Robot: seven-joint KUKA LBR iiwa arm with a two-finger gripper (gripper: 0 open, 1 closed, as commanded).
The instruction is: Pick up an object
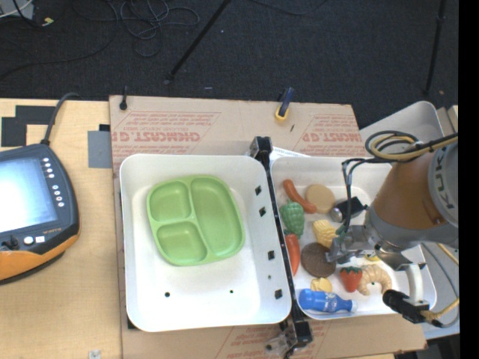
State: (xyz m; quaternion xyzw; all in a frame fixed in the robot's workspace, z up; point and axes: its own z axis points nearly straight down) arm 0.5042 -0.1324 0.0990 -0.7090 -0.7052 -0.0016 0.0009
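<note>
The tool (pixel 348 251), grip unreadable, hangs low over crowded toy food (pixel 322 234) in the right bin (pixel 299 172); left bin (pixel 194 305) has open floor around a green tray (pixel 194 219).

Robotics lab: my bench under cardboard sheet (pixel 224 129), teach pendant (pixel 30 200) at side, cables (pixel 150 10) across dark floor.

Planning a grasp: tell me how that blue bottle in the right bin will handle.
The blue bottle lies on its side with a rounded body, so it would probably roll if nudged. It looks like smooth toy plastic: likely light, stiff, maybe slippery. It sits against the bin wall, limiting approach.
</note>
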